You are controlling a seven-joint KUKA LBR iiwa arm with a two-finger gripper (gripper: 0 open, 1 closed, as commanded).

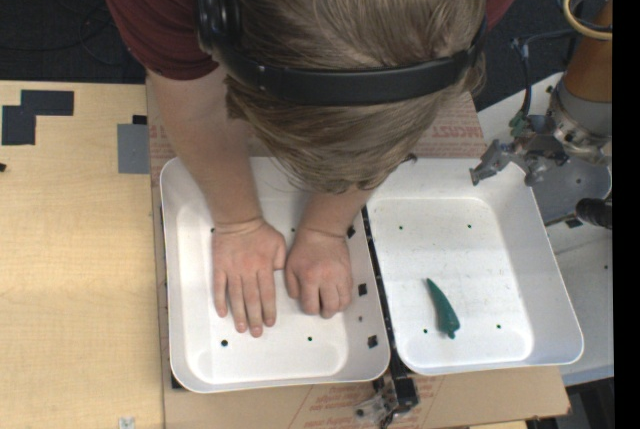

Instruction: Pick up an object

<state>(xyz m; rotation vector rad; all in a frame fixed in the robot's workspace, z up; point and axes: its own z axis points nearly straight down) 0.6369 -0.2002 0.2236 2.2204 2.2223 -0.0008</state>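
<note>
Pale wooden benchtop spreads away on the far side of the two white bins, with dark floor and cables beyond it at the top of the view. Closest to the gripper is the right bin, whose upper right corner sits just under and beside the tool. The arm stands at the view's right edge, drawn back, the gripper hanging over the bin's corner rather than over its floor. Whether the jaws are apart or together cannot be told from this angle; nothing is seen between them.

From the jaws, the one loose thing, a small green object, lies down the view and to the left, on the floor of the right bin toward its lower middle, well apart from the gripper. Its long axis runs from upper left to lower right, only slightly off the bin's long side, so a grasp would likely need the jaws set across that line.

Farther from the jaws, past the seam between the bins, the left bin holds a person's two hands, palms down, side by side and touching. The person's head leans over both bins and hides their far rims.
</note>
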